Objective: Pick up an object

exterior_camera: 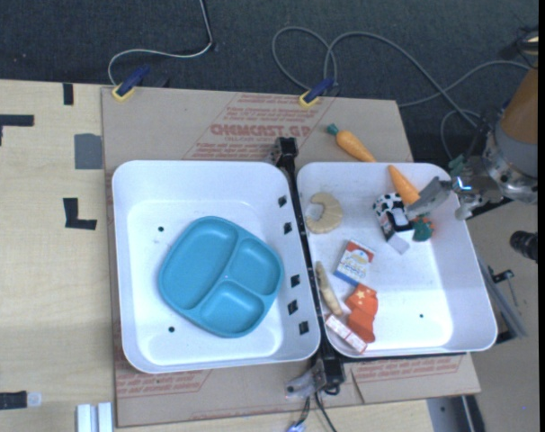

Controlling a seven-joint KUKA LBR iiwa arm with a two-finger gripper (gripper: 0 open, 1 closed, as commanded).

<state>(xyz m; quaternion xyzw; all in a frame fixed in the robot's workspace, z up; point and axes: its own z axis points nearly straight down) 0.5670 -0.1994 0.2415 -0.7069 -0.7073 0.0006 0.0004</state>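
Note:
The right bin (434,268) holds several small items. An orange carrot (401,183) lies near its far edge, with a black-and-white toy (391,212) and a small teal piece (422,232) just below it. My gripper (422,202) reaches in from the right and hangs over these three, close to the carrot's tip. Whether it holds anything is hidden. A beige ring (325,212), a small carton (353,263), an orange toy (363,308), a tan stick (326,286) and a red-and-white box (344,335) lie toward the bin's left and front.
The left bin (138,205) contains a blue divided plate (220,275). A second carrot (349,142) lies outside on the cardboard behind the right bin. Cables run across the dark floor at the back. The arm (515,142) stands at the right edge.

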